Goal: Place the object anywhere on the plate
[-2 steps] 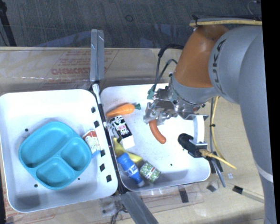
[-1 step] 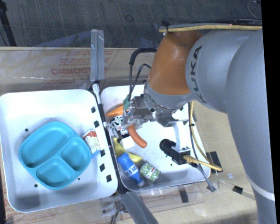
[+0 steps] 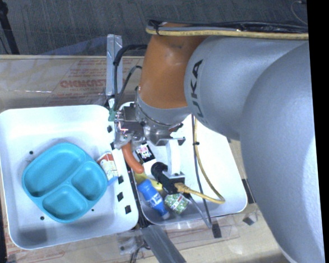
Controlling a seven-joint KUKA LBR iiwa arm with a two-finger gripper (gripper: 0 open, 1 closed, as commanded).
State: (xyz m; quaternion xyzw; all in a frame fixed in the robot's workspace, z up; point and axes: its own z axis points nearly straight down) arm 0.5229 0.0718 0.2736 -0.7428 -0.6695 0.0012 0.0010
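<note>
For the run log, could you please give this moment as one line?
end effector: over bin divider | plate: left bin, bare | carrot: right bin

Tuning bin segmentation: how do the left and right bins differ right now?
The left bin holds a blue divided plate and a small packet by its right wall; the right bin holds a clutter of small items, among them a blue bottle. The left bin lies in open sight, while the arm covers much of the right bin. Both are shallow, white and side by side.
</note>
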